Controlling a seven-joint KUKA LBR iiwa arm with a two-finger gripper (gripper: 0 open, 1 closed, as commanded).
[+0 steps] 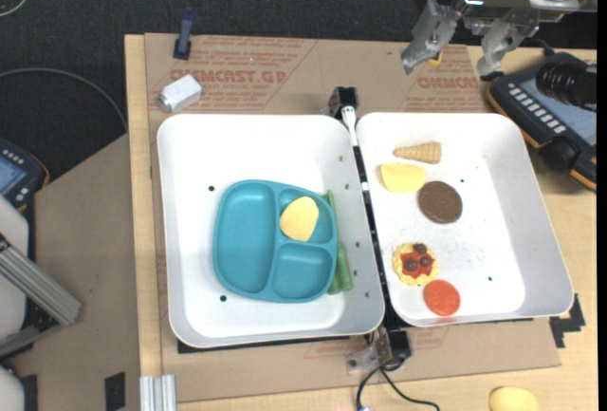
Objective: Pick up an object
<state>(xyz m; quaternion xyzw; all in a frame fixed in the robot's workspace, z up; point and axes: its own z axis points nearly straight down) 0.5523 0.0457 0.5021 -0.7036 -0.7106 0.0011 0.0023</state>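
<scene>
The grey 2-finger gripper (459,46) is hanging above the bench behind the right white bin (541,210), fingers spread apart and holding nothing. A round brown cookie-like disc (440,202) is lying in that bin (beside a yellow wedge (402,177)).

The pincer (462,45) hangs spread and empty above the right bin's (536,200) far rim, apparently clear of it.
</scene>
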